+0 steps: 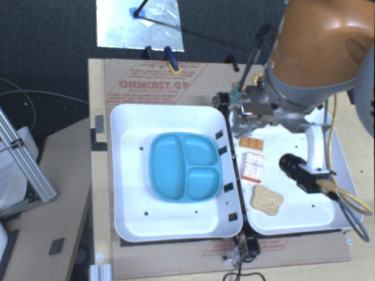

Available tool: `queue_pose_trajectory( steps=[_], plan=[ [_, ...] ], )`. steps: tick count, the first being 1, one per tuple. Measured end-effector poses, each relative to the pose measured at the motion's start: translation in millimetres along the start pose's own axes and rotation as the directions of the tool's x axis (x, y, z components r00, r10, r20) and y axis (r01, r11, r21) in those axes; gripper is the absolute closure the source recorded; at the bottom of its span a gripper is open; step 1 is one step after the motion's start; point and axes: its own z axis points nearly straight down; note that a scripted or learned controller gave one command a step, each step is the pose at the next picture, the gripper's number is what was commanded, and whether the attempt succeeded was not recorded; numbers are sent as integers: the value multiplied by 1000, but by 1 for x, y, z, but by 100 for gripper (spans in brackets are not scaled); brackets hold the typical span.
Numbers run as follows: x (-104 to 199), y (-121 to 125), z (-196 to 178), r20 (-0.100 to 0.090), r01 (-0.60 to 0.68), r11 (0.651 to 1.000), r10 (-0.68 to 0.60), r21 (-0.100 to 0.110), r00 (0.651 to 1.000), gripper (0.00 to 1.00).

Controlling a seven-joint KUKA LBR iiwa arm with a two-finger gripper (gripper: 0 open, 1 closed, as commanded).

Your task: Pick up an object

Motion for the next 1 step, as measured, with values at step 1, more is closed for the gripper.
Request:
queue_pose_trajectory(
  steps=[1],
  plan=[
    [-33, -1, -23, 6, -6, 1000, 5, 15, 1000, 100]
  ],
)
